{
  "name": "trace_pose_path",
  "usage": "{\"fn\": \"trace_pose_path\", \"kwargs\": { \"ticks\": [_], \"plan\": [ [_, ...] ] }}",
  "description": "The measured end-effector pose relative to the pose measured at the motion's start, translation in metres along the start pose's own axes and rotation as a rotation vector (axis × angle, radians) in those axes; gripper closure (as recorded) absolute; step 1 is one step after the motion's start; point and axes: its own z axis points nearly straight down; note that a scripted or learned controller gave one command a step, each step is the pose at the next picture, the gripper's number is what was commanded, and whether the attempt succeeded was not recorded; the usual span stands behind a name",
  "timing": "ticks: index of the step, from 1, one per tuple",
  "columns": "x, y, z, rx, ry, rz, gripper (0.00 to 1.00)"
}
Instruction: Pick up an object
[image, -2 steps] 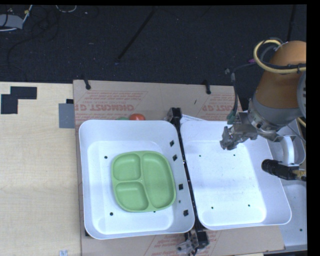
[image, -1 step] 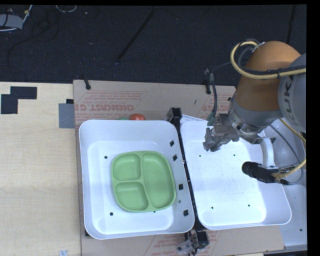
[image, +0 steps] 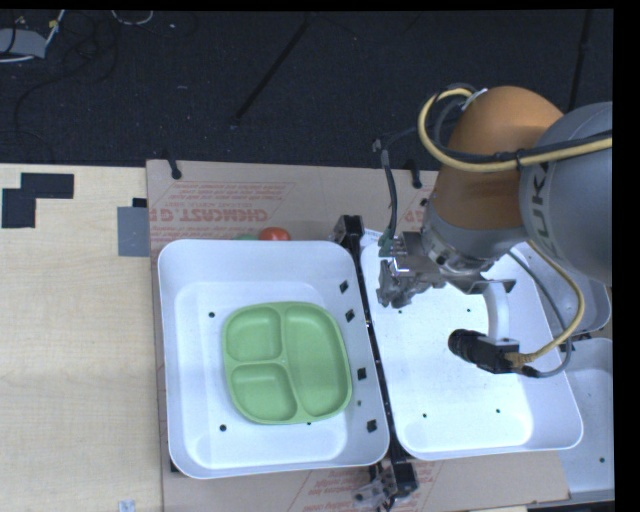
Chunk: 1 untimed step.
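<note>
**Green plate in left bin; pincer over right bin**

We locate the green divided plate (image: 287, 361) lying flat, left of and below the pincer (image: 398, 287), across the bin divider (image: 362, 330). We cannot tell the pincer's state. It hovers at the right bin (image: 480, 420) near its left wall, apparently positioned for a descent.

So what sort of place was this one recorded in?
Probably a robotics lab bench: two white bins, the left bin holding a green divided plate, the right bin under a KUKA arm, with cables trailing on dark flooring behind.
</note>
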Motion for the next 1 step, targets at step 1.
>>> {"fn": "trace_pose_path", "kwargs": {
  "ticks": [1],
  "plan": [
    [0.0470,-0.0064,0.0229,0.002,-0.001,0.000,1.00]
  ]
}}
